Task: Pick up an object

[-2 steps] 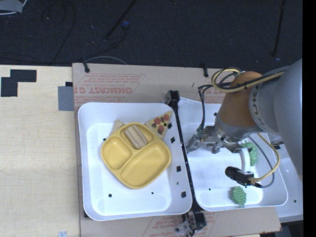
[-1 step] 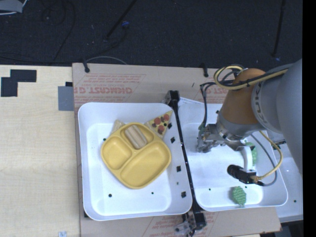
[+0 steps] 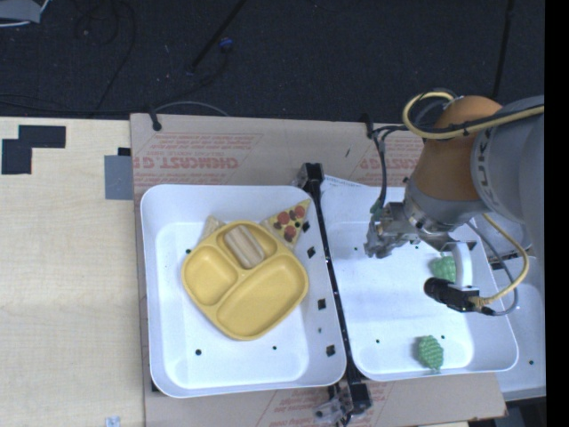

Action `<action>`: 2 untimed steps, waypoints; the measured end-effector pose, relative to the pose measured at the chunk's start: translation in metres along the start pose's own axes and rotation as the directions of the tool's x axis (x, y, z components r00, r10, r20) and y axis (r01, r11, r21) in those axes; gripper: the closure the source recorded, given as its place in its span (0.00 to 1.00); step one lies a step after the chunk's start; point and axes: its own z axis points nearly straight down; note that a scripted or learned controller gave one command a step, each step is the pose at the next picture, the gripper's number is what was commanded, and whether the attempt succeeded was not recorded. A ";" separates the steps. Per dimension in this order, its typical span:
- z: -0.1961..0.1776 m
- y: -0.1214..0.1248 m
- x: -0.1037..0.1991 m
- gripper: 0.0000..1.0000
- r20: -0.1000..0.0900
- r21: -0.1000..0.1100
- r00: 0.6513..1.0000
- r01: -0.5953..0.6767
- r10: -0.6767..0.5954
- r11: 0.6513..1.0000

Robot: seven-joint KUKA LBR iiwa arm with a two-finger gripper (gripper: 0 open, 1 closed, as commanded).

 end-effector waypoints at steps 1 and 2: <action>-0.043 -0.004 0.002 1.00 0.000 0.001 1.000 0.002 -0.002 1.000; -0.100 -0.004 0.010 1.00 0.000 -0.002 1.000 0.003 -0.003 1.000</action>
